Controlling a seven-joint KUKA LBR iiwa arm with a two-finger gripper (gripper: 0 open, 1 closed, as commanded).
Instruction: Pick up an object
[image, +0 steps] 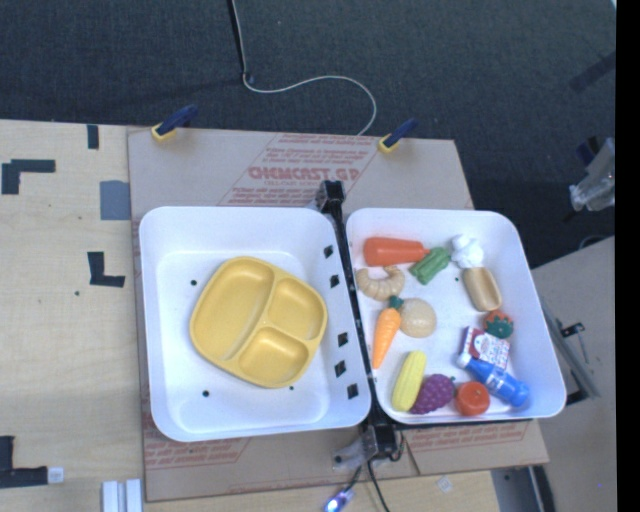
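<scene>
Two bins: toys crowded in the right bin (530, 300), yellow plate (258, 320) in the left.
Gripper: state cannot be told.
Risk: neighbours could be nudged, the grasp missed.

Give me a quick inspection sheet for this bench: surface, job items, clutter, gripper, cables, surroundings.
Surface: cardboard sheet under two white bins, held by two clamps.
Job's things: right bin holds toy food, including an orange carrot, corn cob, purple grapes, blue bottle.
Clutter: yellow divided plate in left bin.
Grippers: nothing seen.
Cables: white cable loops behind the bench.
Surroundings: dark carpet.
</scene>
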